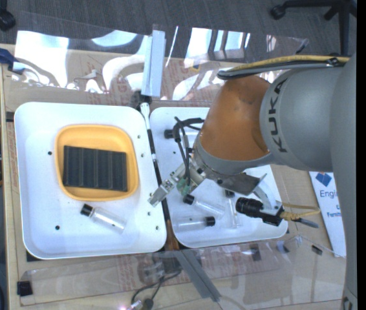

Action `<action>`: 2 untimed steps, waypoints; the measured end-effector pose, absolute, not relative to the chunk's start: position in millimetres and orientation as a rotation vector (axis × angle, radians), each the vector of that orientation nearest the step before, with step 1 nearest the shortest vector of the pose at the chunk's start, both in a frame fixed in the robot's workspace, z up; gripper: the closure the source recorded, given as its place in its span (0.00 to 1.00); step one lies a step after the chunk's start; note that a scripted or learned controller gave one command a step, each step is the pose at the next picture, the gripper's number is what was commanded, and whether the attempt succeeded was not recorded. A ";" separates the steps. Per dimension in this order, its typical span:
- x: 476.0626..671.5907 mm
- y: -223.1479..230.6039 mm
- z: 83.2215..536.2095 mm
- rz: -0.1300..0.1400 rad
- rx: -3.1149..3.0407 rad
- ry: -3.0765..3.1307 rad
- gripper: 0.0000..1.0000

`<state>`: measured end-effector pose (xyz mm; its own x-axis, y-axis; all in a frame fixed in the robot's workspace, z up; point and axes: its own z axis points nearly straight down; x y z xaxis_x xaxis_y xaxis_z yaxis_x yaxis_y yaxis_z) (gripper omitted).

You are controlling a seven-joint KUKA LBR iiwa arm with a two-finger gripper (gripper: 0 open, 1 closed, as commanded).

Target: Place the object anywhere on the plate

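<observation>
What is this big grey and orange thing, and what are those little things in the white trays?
That is a robot arm, reaching in from the right. The camera sits above the bench, looking down at a slant. There are two white bins: the left bin holds a yellow plate with a dark ridged block on it and, beside the plate, a small clear tube with a black cap. The right bin holds more tubes. The arm's gripper hangs over the edge between the bins; I cannot tell whether it holds anything.

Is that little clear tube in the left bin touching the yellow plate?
Apart. The camera view shows the clear tube lying on the white floor of the left bin, with a strip of white between it and the yellow plate.
</observation>
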<state>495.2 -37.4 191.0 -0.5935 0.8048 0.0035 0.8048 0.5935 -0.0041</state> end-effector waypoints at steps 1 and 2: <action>495.8 -37.5 200.5 0.006 -1.408 -2.801 1.00; 475.9 -14.3 190.6 0.003 -1.204 -2.896 1.00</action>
<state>475.9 -14.3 190.6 -0.7054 0.7088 0.0043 0.7088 0.7054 -0.0039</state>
